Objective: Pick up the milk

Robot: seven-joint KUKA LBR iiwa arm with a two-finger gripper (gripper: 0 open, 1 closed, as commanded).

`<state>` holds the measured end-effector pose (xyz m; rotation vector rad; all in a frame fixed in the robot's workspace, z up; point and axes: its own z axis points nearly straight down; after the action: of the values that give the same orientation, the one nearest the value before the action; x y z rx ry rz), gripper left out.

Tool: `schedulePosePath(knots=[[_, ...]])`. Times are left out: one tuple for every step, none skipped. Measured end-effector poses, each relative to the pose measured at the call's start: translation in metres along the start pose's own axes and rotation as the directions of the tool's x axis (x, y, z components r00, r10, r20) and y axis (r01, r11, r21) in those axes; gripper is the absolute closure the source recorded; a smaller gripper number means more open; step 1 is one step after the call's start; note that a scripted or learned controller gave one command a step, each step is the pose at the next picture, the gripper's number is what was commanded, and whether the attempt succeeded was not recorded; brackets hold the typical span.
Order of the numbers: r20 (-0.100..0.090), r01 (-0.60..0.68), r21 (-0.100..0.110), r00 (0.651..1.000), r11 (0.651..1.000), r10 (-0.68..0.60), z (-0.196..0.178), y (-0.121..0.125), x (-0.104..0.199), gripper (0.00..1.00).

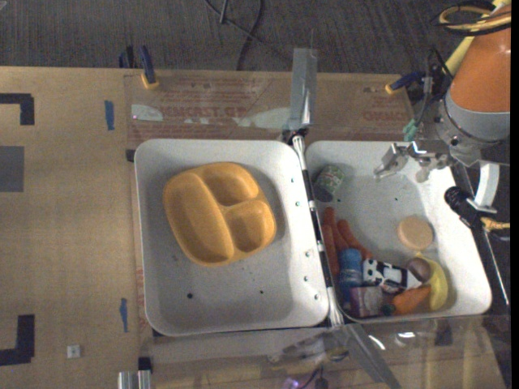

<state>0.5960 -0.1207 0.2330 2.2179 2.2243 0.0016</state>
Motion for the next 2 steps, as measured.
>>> schedulePosePath(knots=[[-0.001,-0.106,0.001,0.994,0.994,0.106,0.044,-0.019,-0.018,0.00],[0.001,0.190,-0.001,0.982,0.982,-0.190,0.118,-0.087,-0.028,0.00]])
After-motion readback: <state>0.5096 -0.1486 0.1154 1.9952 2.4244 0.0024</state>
